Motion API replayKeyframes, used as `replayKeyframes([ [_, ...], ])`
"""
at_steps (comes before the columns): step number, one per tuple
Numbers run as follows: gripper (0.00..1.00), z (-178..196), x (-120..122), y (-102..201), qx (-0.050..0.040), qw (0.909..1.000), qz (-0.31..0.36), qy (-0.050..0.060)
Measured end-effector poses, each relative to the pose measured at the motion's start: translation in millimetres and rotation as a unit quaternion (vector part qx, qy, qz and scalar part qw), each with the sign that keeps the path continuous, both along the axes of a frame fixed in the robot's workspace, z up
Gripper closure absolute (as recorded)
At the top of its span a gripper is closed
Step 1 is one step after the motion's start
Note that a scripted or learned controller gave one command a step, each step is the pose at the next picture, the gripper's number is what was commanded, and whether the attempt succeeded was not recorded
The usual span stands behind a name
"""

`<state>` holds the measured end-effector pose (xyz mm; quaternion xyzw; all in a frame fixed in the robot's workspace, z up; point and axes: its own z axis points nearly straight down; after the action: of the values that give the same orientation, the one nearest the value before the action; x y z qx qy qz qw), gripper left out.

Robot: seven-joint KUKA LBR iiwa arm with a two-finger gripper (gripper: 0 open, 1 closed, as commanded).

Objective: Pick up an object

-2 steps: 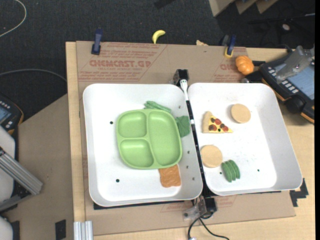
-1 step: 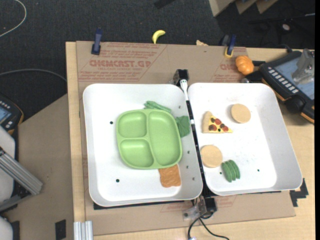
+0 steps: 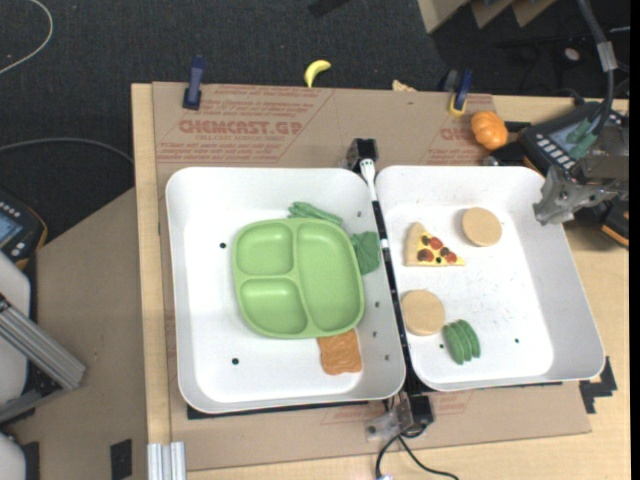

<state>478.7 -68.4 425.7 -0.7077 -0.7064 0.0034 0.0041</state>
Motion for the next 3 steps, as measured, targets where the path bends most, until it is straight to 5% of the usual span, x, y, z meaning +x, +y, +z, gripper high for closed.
replayKeyframes([
  [1,1.00,117,1,33,-0.0005,0.9999,0.003,-0.013],
  [2,1.00,17,0,21,-0.0005,1.0000,-0.001,0.000],
  [3,1.00,115,47,67,-0.0003,0.9999,0.004,-0.012],
])
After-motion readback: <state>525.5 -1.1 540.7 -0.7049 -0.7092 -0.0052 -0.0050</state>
